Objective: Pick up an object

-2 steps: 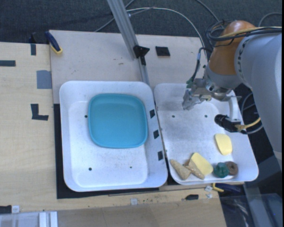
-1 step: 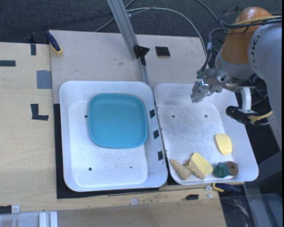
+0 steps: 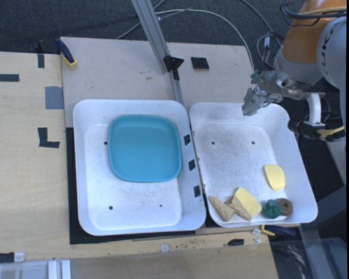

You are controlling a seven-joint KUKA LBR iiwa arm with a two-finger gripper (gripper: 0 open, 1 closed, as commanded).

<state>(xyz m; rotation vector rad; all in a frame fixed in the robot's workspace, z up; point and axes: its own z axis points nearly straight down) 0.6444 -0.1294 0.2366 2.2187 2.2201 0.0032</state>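
Observation:
My gripper hangs over the far edge of the right bin, high above its floor, with nothing visible between its fingers. The objects lie far from it, along the bin's near side: a yellow oval piece, a yellow wedge, a tan bread-like piece, a green lump and a small brown ring. The wedge, the tan piece, the green lump and the ring crowd together at the near rim.
The left bin holds a blue square plate. A grey pole slants up from between the bins at the back. Cables loop behind the right bin. Bare bin floor lies between my gripper and the objects.

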